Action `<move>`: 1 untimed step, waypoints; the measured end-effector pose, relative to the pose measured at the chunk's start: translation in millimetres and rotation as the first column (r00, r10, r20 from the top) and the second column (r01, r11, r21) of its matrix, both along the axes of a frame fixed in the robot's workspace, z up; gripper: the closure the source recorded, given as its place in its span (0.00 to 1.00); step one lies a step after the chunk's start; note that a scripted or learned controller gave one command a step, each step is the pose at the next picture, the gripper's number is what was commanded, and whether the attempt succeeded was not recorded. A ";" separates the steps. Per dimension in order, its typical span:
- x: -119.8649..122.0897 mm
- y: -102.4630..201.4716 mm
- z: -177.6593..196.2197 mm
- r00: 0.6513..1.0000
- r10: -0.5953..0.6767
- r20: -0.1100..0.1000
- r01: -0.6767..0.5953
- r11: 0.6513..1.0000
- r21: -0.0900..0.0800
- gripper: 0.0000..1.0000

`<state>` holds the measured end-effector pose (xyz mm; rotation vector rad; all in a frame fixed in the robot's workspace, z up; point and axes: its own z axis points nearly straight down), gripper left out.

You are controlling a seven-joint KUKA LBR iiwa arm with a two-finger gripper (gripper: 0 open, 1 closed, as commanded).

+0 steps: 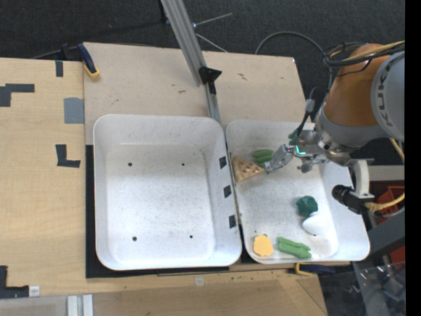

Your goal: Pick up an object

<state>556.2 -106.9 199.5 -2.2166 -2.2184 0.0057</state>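
Two white bins before us, gripper low in the right one, just beside the waffle wedge, whether its fingers clench we cannot tell

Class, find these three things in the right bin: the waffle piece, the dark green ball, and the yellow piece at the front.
waffle piece (247, 170), camera view, middle of its grid face
dark green ball (306, 206), camera view, its top
yellow piece (263, 245), camera view, its centre

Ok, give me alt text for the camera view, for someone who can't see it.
A grey arm reaches from the right, its gripper low over the right bin, near a green piece and a tan wedge. Toward the bin's near side lie a dark green lump, a white lump, a yellow piece and a green pod.
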 end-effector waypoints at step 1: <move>0.9 -0.2 2.2 1.000 0.001 0.004 -0.001 1.000 -0.001 0.00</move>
